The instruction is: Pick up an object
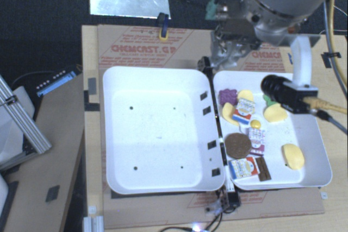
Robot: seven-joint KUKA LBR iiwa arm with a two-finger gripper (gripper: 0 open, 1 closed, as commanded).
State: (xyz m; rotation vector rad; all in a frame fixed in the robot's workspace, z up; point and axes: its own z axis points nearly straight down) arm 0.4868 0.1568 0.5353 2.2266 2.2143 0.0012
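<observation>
The arm's gripper [232, 50] hangs over the far edge of the right bin [318, 168], above the cardboard sheet [141, 47]; whether its fingers are apart or together cannot be told; nothing is visible between them. The objects lie in the right bin: a purple piece [228, 96] at the far left, a brown disc [238, 145] near the middle, a yellow lump [293, 156] to the right, and a small printed packet [243, 168] at the near side. The left bin [157, 127] sits just beside it, touching along the shared edge.
</observation>
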